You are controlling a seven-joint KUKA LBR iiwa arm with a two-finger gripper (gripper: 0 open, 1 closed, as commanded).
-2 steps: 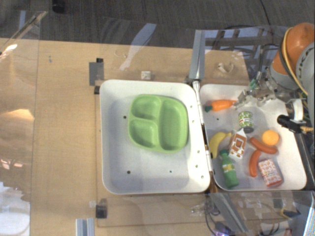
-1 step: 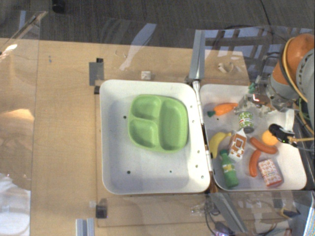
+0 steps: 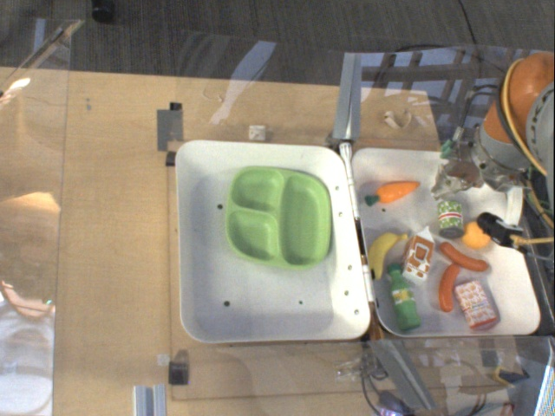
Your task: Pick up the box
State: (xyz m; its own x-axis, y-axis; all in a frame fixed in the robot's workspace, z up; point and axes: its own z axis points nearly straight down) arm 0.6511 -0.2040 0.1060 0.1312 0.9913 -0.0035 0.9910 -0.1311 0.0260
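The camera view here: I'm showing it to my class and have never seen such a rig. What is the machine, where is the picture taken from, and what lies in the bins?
One camera looks down at a slant on two white bins. The grey and orange robot arm reaches in from the right, its gripper above the right bin. That bin holds toy food: a carrot, banana, green bottle, two sausages, a can and two small boxes. The left bin holds a green divided plate. Nothing is visibly held.
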